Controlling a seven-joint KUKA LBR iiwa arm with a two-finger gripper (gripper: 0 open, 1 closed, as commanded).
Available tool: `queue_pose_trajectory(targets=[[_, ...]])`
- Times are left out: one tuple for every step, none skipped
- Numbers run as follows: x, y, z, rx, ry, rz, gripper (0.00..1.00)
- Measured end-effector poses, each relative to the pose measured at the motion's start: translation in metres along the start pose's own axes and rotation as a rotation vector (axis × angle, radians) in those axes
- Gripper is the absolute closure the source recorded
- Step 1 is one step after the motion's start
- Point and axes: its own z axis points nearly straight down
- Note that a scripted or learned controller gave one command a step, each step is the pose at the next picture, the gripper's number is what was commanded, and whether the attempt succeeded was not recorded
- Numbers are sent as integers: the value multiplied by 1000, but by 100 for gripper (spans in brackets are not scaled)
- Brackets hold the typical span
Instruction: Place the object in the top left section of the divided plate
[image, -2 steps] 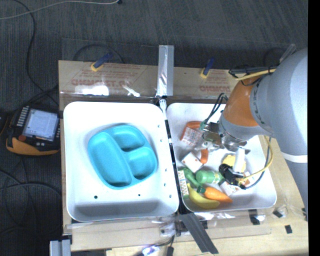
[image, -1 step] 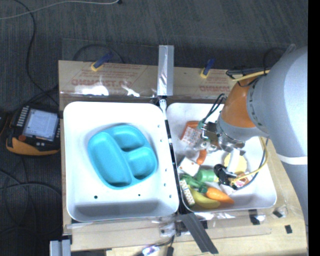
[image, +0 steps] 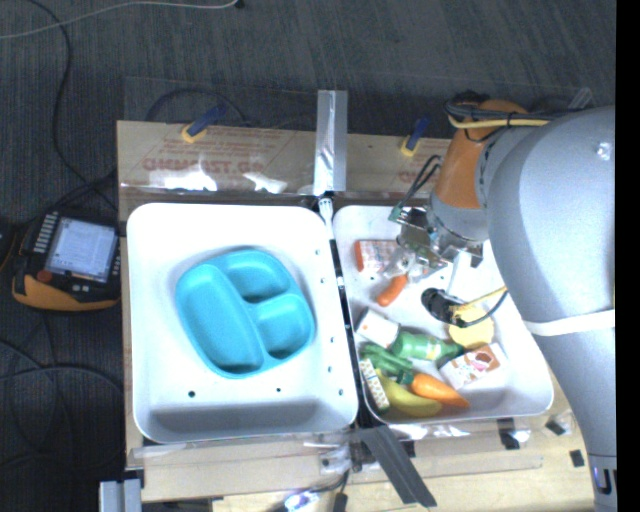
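White plastic makes up the two shallow bins, set side by side on the surface: a left bin (image: 150, 400) and a right bin (image: 530, 385). One blue divided plate (image: 245, 310) is seen lying in the left bin, with three sections counted: one long section on its left and two smaller ones on its right. Nothing is seen in any of them.

Several toy foods are crowded in the right bin. Two orange carrots are counted, a small carrot (image: 392, 291) near the top and a larger carrot (image: 438, 388) at the bottom. One yellow banana (image: 405, 400) is found beside the larger carrot, one green bottle (image: 420, 348) above it, and one red-and-white carton (image: 474, 365) to the right.

One tool (image: 420, 250) is held low over the right bin, just above the small carrot. Whether it is spread or closed cannot be told, and no object can be made out within it.
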Motion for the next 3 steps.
queue_pose_trajectory(targets=[[-10,-28,2,-57,12,138,100],[-46,-38,-18,-40,4,106,100],[-19,-56,4,-55,12,256,100]])
